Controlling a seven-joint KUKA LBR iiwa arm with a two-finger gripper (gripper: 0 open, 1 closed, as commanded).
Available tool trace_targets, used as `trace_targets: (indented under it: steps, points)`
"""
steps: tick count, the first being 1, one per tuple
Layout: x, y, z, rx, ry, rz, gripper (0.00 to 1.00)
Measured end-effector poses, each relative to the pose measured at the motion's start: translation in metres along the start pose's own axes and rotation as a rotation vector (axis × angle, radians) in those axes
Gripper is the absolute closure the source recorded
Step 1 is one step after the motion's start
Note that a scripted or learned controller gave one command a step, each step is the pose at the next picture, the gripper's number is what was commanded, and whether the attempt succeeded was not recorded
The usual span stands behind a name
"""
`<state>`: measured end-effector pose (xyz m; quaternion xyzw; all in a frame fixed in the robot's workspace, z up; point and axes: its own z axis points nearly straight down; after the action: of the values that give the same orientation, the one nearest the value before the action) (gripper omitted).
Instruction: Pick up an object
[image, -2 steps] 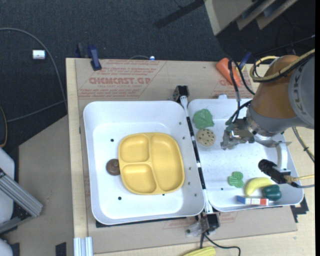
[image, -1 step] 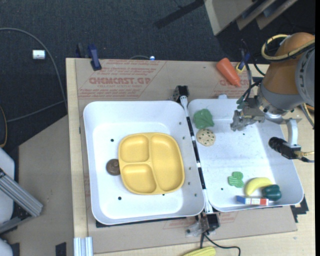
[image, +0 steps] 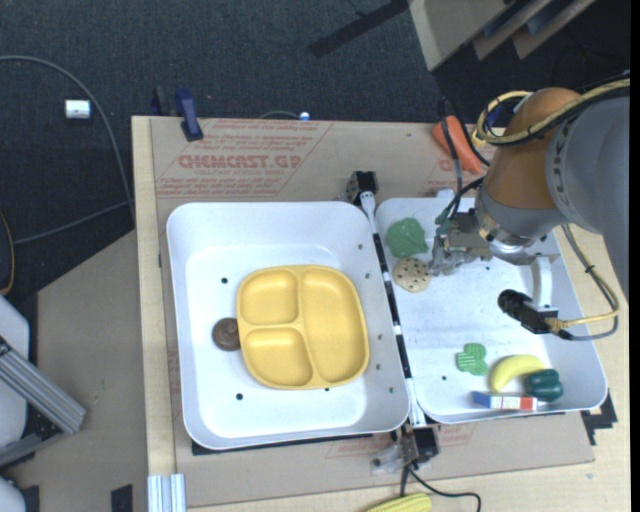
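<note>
My gripper (image: 447, 252) hangs low over the back of the right bin (image: 440, 330), just right of a tan perforated disc (image: 411, 273) and a green leaf-shaped piece (image: 406, 237). Nothing shows between its fingers. Near that bin's front right corner lie a small light green piece (image: 471, 358), a yellow banana (image: 512, 371), a dark green block (image: 544, 384) and a marker-like stick (image: 510, 402). In the left bin (image: 200, 250) sits a yellow divided plate (image: 301, 327) with a brown round object (image: 227, 334) tucked at its left edge.
A black divider with clamps (image: 388, 290) runs between the two bins. The arm's grey body and orange band (image: 535, 150) lean over the right bin's back right corner. A black cable connector (image: 524, 308) hangs over the right bin. A bare patch of the right bin's floor lies at its centre.
</note>
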<state>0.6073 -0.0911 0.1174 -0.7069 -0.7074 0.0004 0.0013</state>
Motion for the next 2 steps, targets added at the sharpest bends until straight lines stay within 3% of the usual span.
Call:
trace_targets:
  steps: [1, 2]
  points:
    - [-0.02, -0.042, -0.006, 0.0, -0.001, 0.002, 1.0]
    - [-0.091, -0.013, -0.051, -0.005, -0.004, 0.001, 1.0]
